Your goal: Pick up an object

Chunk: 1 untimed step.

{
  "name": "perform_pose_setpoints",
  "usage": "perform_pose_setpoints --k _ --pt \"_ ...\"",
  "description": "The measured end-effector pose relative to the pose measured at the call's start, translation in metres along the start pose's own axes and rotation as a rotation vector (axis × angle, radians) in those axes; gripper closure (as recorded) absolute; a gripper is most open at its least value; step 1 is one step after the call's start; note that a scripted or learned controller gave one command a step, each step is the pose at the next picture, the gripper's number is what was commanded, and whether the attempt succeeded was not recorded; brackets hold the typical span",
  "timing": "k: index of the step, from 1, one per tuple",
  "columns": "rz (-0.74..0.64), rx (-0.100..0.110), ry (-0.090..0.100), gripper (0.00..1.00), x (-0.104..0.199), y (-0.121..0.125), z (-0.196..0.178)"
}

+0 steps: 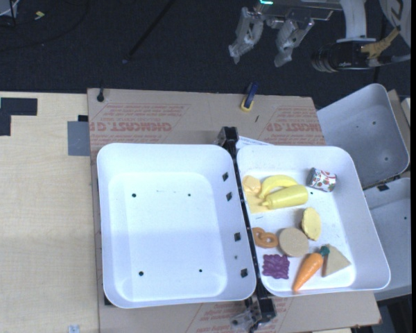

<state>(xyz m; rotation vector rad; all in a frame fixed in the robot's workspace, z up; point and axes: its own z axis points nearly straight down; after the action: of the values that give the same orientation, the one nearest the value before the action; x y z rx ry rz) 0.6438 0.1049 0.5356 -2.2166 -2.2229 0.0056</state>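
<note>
My two-finger claw hangs spread wide with nothing in it, way out past the far edge of the bench, well apart from both bins. All the pickable stuff sits in the right shallow white bin: yellow plastic banana, yellow bottle, small patterned can, orange toy carrot, purple grape bunch, brown pretzel. They're packed close together, the carrot tight against a tan wedge.

Setting: robotics laboratory test cell. Indicated by a bench of pale wood overlaid with taped cardboard sheeting, on which two shallow white bins are clamped side by side; toy plastic foods are sorted in the right-hand one. Loose cables are seen on dark flooring behind. A grey machine arm is mounted at the upper right.
</note>
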Motion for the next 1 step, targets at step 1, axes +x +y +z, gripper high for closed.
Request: perform_pose_setpoints --k 1 --pt "0.005 0.017 -0.003 0.00 0.0125 -0.0015 0.2317"
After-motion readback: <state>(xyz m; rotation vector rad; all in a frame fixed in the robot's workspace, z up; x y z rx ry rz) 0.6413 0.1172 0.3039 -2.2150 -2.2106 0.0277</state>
